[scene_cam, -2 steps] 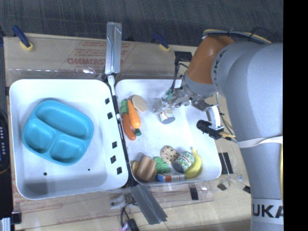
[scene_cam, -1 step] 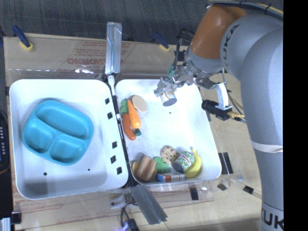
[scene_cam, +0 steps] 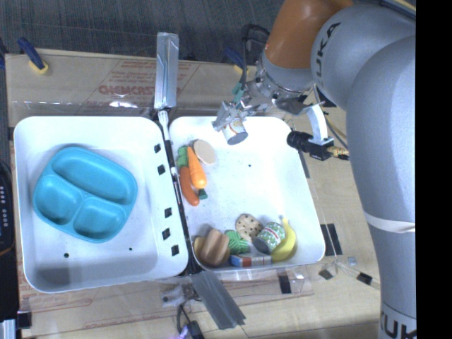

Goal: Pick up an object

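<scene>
- Toy food heap along near wall of right bin.
- Carrots at left wall, long axis near-to-far, below-left of gripper.
- Jaw state: cannot tell.

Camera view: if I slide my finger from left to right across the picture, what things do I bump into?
Blue tray → carrots → cookie → banana → big grey robot arm.

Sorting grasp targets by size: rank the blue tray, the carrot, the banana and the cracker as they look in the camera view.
1. Blue tray, by far the largest.
2. Carrot.
3. Banana, close to the carrot and partly hidden, so this order is unsure.
4. Cracker, smallest.
</scene>
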`<state>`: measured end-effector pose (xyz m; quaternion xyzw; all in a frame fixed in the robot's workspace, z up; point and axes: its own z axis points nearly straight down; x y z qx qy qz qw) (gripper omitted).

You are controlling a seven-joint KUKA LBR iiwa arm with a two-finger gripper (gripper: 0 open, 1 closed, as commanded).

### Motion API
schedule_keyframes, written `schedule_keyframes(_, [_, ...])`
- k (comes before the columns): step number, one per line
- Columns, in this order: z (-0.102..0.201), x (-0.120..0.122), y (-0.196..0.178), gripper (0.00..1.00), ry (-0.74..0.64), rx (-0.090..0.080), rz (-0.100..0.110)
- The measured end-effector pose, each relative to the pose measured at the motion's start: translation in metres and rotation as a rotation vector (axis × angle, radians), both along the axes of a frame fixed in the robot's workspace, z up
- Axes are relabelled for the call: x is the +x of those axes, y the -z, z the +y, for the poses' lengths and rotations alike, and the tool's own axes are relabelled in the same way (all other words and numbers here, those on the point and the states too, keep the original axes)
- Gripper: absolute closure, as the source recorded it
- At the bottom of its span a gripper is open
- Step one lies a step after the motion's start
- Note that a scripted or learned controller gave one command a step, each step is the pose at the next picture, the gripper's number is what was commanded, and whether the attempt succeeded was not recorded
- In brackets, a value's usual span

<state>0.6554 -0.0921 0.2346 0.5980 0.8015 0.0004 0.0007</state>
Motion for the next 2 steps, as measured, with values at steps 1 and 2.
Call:
schedule_keyframes(1, [-0.003, -0.017, 0.015, 1.0, -0.023, 0.0, 0.006])
schedule_keyframes(2, [-0.007, -0.076, 0.025, 1.0, -0.011, 0.0, 0.005])
